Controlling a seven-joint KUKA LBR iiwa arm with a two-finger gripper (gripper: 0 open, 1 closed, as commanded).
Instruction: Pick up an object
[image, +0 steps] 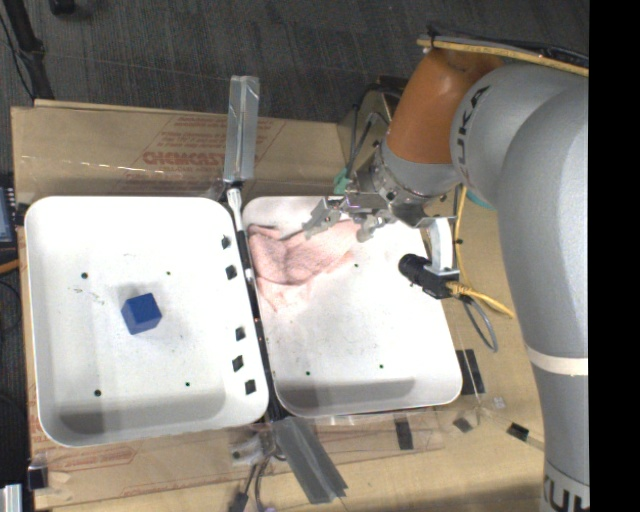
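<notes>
The claw (345, 212) hangs spread wide over the pink cloth (295, 258) at the right bin's (400, 385) top-left corner, gripping nothing. Limp cloth could slip free or bunch if pinched thinly.

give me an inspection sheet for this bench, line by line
surface: cardboard-covered bench bearing two white bins, left bin and right bin, side by side
job's things: blue cube in the left bin; pink cloth crumpled at the far left of the right bin
clutter: nothing seen
grippers: hand above the far edge of the right bin, just over the cloth; grip cannot be judged
cables: yellow cable by the right bin's right side
surroundings: dark floor beyond the bench
</notes>
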